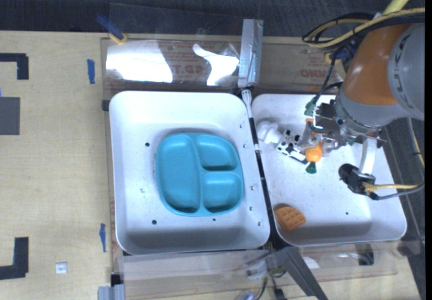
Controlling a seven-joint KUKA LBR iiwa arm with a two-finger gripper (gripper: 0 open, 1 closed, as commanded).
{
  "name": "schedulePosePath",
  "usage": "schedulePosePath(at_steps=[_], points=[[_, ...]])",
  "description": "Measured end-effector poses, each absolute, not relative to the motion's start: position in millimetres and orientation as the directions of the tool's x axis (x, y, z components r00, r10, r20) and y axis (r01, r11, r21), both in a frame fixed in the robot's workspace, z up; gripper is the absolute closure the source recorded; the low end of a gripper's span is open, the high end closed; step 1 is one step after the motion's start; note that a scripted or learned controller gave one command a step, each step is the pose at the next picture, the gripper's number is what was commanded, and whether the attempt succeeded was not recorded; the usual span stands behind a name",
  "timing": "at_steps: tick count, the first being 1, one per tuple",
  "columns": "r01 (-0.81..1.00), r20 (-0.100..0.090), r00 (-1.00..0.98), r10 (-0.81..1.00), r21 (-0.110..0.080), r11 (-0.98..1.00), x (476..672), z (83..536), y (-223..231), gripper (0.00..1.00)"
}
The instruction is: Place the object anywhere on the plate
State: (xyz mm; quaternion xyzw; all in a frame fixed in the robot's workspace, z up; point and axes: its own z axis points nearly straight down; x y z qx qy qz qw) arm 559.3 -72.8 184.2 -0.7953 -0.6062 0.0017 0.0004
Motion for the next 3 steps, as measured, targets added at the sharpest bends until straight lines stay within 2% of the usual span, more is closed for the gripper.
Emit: schedulePosePath(at_steps=[1,2,3], points=[[0.975,0.001,0.221,0.975,0.000,-0.221,594.8,184.0,2.4,1.00],[0.998,0.003,0.063,0.998,-0.002,-0.063,546.9,214.5,140.2,1.00],[0.998,0.000,0.069,0.998,-0.003,-0.069,547.3,213.9,136.9,0.00]])
